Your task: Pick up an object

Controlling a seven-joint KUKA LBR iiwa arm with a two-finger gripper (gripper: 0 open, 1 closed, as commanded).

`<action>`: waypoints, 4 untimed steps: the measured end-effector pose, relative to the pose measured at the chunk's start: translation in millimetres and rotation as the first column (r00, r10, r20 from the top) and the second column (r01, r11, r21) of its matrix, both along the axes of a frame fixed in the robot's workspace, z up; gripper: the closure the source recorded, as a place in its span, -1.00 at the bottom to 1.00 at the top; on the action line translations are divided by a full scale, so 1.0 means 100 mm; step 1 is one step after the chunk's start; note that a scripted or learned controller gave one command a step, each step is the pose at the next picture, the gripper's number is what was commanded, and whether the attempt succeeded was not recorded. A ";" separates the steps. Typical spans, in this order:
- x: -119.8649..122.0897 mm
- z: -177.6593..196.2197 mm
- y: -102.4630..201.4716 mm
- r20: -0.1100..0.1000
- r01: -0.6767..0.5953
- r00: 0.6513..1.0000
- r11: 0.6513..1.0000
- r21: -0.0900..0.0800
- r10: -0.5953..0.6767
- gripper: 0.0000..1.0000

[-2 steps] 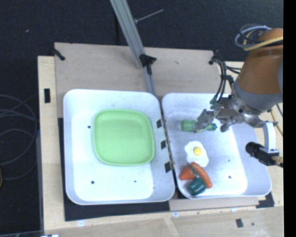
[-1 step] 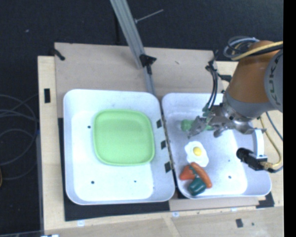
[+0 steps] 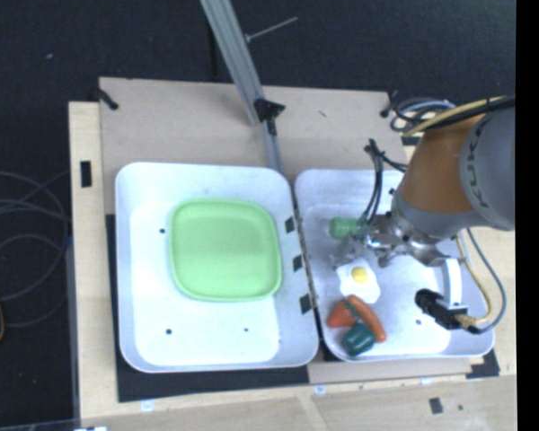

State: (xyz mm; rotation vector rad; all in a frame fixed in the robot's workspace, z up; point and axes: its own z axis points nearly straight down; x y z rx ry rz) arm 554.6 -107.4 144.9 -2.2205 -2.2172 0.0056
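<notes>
The arm (image 3: pixel 449 173) reached into the right bin (image 3: pixel 431 330) and its gripper (image 3: pixel 377 241) hung low over the bin's upper part, just above the fried-egg toy (image 3: pixel 358 278). Whether the fingers were spread or pressed together could not be told; the wrist and cabling covered them from this slant. A small green item (image 3: pixel 342 228) lay just left of the gripper, at the far side of the egg, perhaps touching the gripper, but nothing showed it as held. Below the egg, near the bin's front wall, sat an orange carrot-like piece (image 3: pixel 350 312) touching a dark green block (image 3: pixel 360 338). Left of the egg, across the divide, the left bin (image 3: pixel 144 330) carried a pale green plate (image 3: pixel 225 250).

Judging from this, the pick was not yet done: every object looked to be resting in its bin, and closing and lifting were left.
</notes>
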 end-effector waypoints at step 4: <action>0.05 0.57 0.06 0.010 -0.002 1.000 1.000 -0.001 0.002 1.00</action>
